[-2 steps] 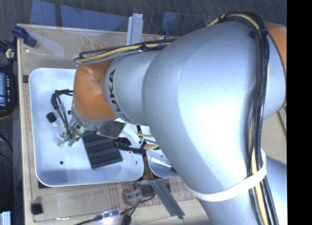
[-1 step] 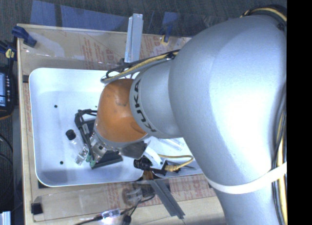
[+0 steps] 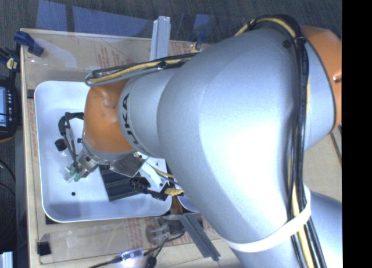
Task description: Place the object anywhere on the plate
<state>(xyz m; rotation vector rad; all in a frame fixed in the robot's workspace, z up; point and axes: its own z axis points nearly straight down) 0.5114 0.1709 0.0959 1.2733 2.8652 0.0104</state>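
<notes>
The gripper [image 3: 75, 170] is lowered into the left white bin [image 3: 43, 145], toward its near left part. Whether it is apart or together cannot be told. A small greenish object [image 3: 70, 175] is seen at its tip; a grasp cannot be confirmed

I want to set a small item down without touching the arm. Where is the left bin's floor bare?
The left bin is bare in its upper-left corner, beside the orange band, and along its lower wall. Around the gripper, mid-bin, it is crowded.
</notes>
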